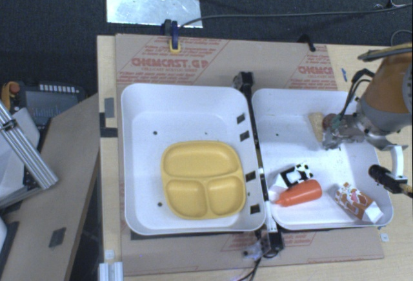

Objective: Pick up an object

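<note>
Carrot (299, 193) lying low in right bin (290, 112) | arm reaching from right, wrist low | fingers (330, 131): cannot tell.

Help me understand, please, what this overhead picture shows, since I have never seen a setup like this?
You are looking down at a slant from one fixed camera above a bench. Two shallow white bins sit side by side. The left bin holds a yellow divided plate. The right bin holds an orange carrot-shaped toy, a small black-and-white toy just above it, and a brown-and-white carton near the bottom right corner. The grey and orange shape entering from the right is a robot arm. Its pincer hangs over the right bin beside a tan object. I cannot tell whether it grips anything.
</note>
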You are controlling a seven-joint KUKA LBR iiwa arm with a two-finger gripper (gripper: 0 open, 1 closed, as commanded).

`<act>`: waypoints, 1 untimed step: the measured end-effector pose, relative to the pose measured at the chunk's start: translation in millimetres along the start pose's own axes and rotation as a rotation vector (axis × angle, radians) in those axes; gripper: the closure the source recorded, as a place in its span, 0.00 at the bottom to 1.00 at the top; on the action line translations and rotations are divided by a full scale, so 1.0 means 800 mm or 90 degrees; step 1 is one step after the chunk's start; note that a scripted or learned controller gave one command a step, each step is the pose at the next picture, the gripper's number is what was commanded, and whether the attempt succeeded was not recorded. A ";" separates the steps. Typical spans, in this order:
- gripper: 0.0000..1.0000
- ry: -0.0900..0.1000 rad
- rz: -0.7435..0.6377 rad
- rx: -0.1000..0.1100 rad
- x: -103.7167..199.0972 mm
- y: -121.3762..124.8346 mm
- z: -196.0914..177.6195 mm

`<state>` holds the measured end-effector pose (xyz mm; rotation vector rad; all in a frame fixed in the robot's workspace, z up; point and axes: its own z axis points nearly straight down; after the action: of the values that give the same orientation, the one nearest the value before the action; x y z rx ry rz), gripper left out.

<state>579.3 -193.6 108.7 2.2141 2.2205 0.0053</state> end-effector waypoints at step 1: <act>1.00 0.000 -0.001 0.000 -0.005 0.009 -0.057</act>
<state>585.9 -197.2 154.1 2.2117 2.2220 0.0050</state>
